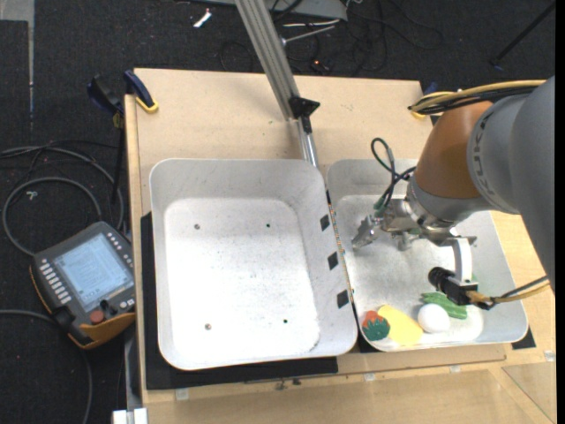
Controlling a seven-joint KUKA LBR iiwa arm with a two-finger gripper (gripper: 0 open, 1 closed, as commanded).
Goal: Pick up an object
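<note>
Right bin (508,276), front edge: red-green ball (377,323), yellow piece (404,328), white ball (433,317), green item (450,302); gripper (402,228) above bin, fingers' state indiscernible; left bin (234,263) alongside

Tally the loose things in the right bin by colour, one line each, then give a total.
Red and green: 1, the round thing
Yellow: 1, the yellow object
White: 1, the ball
Green: 1, the leafy piece
Total: 4, all at the near end of the right bin.
</note>
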